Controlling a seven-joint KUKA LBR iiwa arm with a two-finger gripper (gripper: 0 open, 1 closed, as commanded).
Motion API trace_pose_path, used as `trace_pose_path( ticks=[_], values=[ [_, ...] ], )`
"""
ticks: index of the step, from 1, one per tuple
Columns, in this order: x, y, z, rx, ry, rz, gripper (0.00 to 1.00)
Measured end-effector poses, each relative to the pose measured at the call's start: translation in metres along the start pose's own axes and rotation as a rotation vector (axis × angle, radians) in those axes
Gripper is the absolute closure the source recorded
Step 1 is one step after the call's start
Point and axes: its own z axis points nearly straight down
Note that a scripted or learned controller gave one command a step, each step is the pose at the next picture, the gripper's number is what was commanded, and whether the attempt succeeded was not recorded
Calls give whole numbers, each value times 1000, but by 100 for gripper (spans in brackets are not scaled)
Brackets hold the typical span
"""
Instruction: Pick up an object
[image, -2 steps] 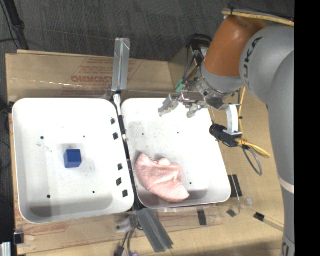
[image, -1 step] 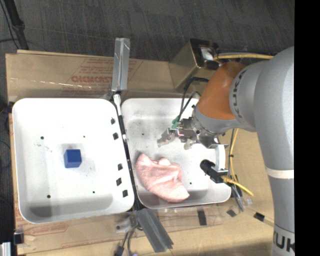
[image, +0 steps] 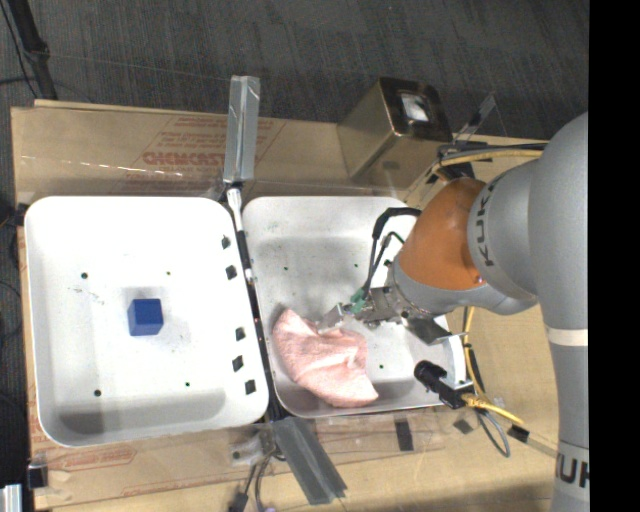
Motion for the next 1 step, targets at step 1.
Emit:
trace_pose_path(
  ticks=[1],
  values=[
    [60, 15, 1, 3, 1, -155, 0]
  ],
)
